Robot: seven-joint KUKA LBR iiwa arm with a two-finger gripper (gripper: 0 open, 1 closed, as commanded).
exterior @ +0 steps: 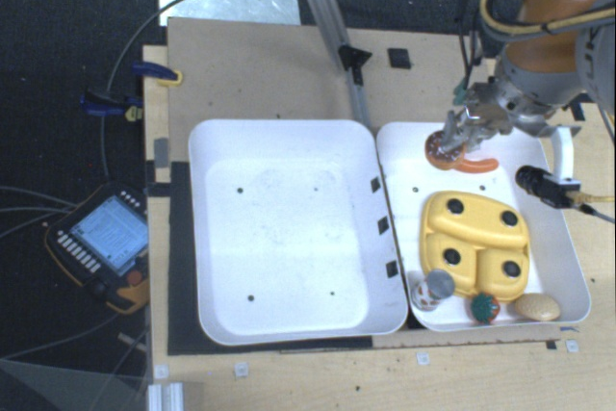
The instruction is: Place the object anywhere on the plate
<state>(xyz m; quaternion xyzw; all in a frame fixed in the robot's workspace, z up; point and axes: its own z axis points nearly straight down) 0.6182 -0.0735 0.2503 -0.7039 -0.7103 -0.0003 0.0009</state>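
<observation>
A yellow sectioned plate (475,245) lies in the right bin (568,250). My gripper (460,136) is low at the far end of that bin, right over a small brown round object (441,154). An orange sausage-shaped piece (475,166) lies just beside it, toward the plate. The gripper's body hides most of the brown object, and I cannot make out whether anything is in its grasp.
At the plate's near edge lie a grey-and-white small item (430,288), a green-and-red ball (484,308) and a tan oval piece (535,307). The left bin (279,226) sits alongside. A black connector with a cable (541,185) hangs over the right bin's right side.
</observation>
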